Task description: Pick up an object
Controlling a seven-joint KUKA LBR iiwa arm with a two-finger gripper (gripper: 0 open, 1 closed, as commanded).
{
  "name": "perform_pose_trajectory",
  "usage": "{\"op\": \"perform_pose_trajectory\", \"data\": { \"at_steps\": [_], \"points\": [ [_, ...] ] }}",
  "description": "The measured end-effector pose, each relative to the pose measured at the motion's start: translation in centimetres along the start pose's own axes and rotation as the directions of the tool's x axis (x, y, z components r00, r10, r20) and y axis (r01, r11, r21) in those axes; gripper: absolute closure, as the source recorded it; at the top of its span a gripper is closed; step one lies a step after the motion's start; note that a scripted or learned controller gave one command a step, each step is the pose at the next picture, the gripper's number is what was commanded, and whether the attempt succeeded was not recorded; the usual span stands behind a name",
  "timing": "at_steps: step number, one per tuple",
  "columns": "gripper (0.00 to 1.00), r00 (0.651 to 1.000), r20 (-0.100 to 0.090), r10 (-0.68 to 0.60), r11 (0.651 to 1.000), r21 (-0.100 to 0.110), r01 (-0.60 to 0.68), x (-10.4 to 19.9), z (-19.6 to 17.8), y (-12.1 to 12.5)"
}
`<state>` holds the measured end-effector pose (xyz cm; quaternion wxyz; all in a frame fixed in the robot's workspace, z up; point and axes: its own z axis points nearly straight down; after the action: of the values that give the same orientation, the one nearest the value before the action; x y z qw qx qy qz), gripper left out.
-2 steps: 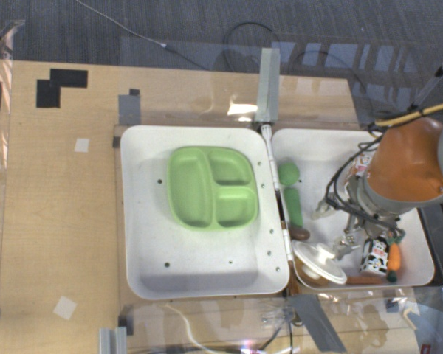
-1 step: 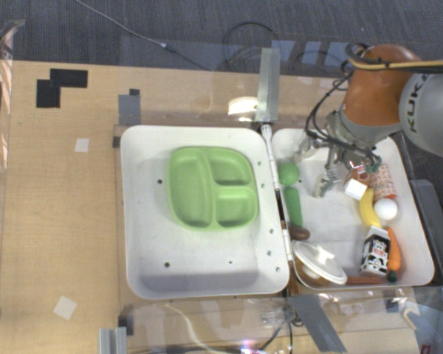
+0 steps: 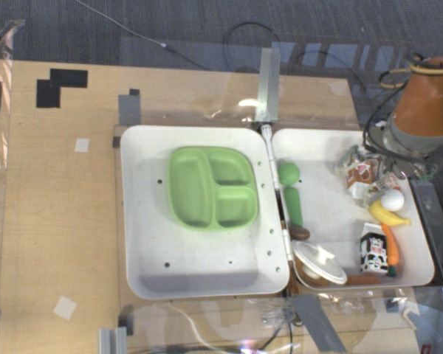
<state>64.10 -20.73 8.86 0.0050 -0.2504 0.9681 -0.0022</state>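
The right bin (image 3: 325, 142) holds several small things. A crumpled brown and white snack packet (image 3: 361, 173) lies near its right wall. Below it are a white egg (image 3: 392, 199), a yellow banana (image 3: 388, 215), an orange carrot (image 3: 390, 246) and a black and white cow-print cup (image 3: 373, 254). A green long-handled tool (image 3: 290, 195) lies along the bin's left wall, with a white bowl (image 3: 319, 263) below it. My gripper (image 3: 385, 167) hangs under the orange band (image 3: 427, 103), at the bin's upper right and right over the packet. Nothing shows as held.
In the left bin (image 3: 144, 264) sits a green divided plate (image 3: 211, 187). A metal post (image 3: 269, 80) stands behind the wall between the bins. A brown sausage-like piece (image 3: 362, 279) lies at the right bin's front edge. Black cables (image 3: 376, 124) run beside the arm.
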Motion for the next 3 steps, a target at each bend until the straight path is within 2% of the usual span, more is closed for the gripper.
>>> {"op": "perform_pose_trajectory", "data": {
  "at_steps": [1,2,3],
  "points": [
    [0.0,0.994,0.002,0.114,0.994,-0.004,-0.114,-4.9,0.1,5.9],
    [0.0,0.991,0.0,0.137,0.991,0.0,-0.137,1.0,0.0,4.9],
    [0.0,1.0,0.001,0.017,1.0,0.0,-0.017,2.5,0.0,3.0]
  ]
}}
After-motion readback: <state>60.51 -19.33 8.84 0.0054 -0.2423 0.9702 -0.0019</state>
